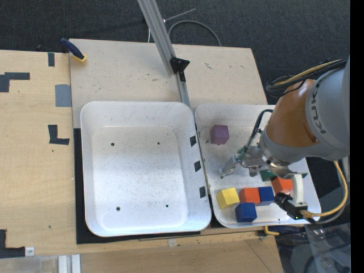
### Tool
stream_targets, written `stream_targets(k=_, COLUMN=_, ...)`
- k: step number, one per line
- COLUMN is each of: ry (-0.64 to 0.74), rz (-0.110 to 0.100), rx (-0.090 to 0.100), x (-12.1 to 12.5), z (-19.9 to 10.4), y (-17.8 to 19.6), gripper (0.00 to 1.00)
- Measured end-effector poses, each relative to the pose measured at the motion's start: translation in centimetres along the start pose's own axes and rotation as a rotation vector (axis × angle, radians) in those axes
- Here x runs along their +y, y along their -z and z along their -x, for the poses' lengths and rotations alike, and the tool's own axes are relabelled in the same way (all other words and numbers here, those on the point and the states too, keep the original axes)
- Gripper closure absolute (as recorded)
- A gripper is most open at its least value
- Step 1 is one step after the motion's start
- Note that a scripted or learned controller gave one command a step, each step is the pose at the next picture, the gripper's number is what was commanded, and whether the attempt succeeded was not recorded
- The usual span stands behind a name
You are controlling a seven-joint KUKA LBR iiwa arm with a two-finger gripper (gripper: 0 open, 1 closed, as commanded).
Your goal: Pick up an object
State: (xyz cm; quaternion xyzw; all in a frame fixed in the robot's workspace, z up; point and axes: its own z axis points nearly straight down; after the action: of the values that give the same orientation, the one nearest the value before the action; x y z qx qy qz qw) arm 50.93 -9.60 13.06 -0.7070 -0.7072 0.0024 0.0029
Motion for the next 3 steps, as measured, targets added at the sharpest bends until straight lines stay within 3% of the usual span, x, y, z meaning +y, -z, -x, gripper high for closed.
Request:
stream_targets(k=1, ry=0.001, rz=0.003, rx=0.001, x=0.1, z=-0.1, y=1.2, gripper=1.00)
stream_targets(k=3, ry=0.000, rz=0.011, rx=-0.001, x=0.1, z=-0.2, y=10.0, gripper=1.00)
